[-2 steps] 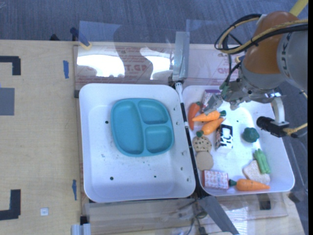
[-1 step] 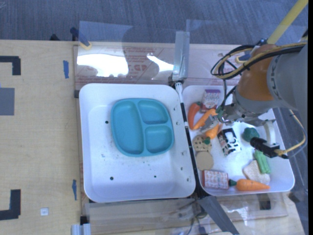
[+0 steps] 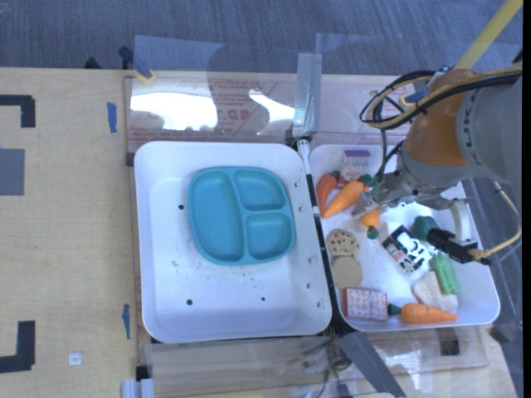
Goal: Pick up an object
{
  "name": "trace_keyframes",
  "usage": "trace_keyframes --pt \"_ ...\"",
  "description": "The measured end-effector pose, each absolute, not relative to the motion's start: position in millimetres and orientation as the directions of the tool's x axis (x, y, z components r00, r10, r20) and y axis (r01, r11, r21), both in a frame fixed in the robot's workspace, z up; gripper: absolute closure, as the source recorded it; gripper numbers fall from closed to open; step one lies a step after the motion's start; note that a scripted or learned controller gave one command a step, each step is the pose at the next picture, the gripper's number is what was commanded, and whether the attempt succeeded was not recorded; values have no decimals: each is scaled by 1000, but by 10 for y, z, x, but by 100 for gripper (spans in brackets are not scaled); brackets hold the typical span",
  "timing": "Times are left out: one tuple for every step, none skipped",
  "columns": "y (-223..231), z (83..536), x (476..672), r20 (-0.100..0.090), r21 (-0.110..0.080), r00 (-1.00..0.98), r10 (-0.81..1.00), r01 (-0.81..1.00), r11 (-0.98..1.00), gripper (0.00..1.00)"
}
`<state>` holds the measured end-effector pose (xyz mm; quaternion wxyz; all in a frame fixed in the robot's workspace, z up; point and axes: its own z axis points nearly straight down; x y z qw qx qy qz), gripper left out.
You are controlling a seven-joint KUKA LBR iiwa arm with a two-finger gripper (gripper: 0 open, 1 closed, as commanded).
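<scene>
Robotics lab, taped bench (image 3: pixel 58 222), two white bins (image 3: pixel 158 247), cabled arm (image 3: pixel 465 131)

The robot's arm (image 3: pixel 489 131) was a thick, rounded grey metal limb with a glossy orange band (image 3: pixel 436 131) above its wrist, looped about by thin black and yellow cables (image 3: pixel 398 98), and it ended in a dark metal two-finger gripper (image 3: pixel 373 197).

Bench with two white bins side by side

The light wooden bench (image 3: pixel 58 247) carries the left bin (image 3: pixel 158 305) and the right bin (image 3: pixel 481 301), their inner edges touching. Blue tape pieces (image 3: pixel 111 116) and black corner marks (image 3: pixel 23 110) lie on its bare surface left of the bins.
</scene>
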<state>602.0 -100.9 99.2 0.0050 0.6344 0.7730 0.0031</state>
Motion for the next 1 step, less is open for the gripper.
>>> trace_keyframes --pt "-713 2343 6332 -1 13 -35 999 999 35 100"
